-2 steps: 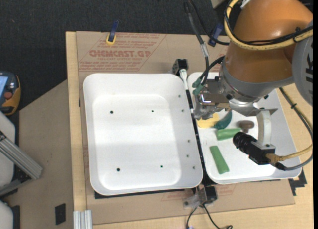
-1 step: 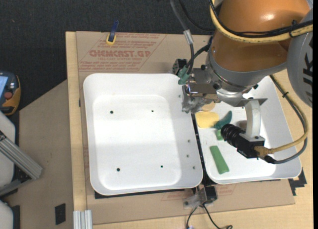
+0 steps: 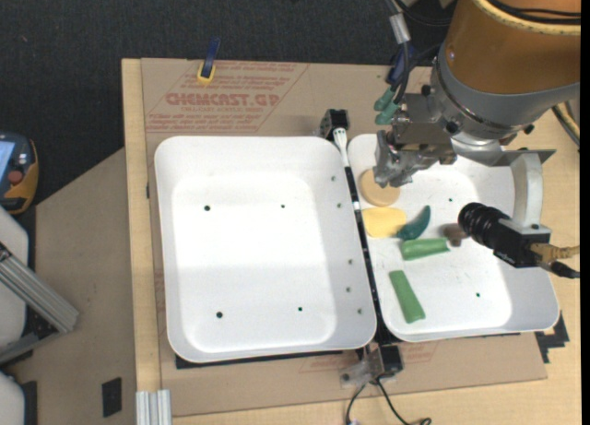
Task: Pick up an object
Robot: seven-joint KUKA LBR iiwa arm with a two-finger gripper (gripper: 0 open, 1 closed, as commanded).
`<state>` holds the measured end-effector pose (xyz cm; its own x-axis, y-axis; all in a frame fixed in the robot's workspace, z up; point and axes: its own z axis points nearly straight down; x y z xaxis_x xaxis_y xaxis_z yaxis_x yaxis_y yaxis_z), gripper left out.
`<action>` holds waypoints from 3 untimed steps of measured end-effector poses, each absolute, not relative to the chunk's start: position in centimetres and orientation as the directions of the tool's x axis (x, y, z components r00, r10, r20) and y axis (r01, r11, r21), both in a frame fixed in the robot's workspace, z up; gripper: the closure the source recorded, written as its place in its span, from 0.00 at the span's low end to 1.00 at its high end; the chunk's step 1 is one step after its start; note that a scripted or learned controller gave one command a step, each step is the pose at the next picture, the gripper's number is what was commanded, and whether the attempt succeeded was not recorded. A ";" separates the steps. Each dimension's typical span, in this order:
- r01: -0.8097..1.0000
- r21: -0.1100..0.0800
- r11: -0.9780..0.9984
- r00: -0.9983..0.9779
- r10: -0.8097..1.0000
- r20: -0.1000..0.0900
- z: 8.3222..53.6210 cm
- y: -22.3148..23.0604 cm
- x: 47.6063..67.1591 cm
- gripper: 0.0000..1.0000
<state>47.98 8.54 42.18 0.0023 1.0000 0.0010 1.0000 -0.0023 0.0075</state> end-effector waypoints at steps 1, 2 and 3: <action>1.000 0.004 0.001 -0.001 1.000 0.000 42.9 8.7 48.0 1.00; 1.000 0.006 0.001 -0.001 1.000 -0.001 43.9 8.8 48.1 1.00; 1.000 0.008 0.002 -0.002 1.000 -0.001 44.9 8.8 48.1 1.00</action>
